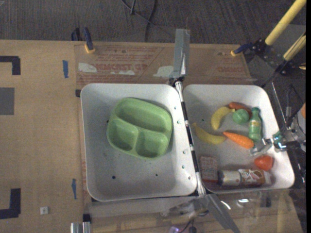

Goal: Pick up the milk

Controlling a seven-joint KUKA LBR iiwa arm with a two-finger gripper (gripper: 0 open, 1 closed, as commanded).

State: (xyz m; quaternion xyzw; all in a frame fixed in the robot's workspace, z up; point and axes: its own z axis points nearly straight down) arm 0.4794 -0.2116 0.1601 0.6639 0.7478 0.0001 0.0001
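The milk looks like the small red-and-white carton [209, 167] lying flat in the front left corner of the right bin [204, 101]. My gripper [269, 144] hangs low over the right side of that bin, between the carrot [238, 139] and a red-orange toy [264, 162]. It is well to the right of the carton and apart from it, with nothing visibly held. A bottle [243, 177] with a brown-orange label lies on its side just right of the carton, along the front wall.
Two bananas [218, 116] [208, 135], a green round toy [240, 116] and an upright green bottle [255, 124] crowd the right bin's middle. The left bin [97, 169] holds a green divided plate [140, 127]. A metal divider [187, 140] separates the bins.
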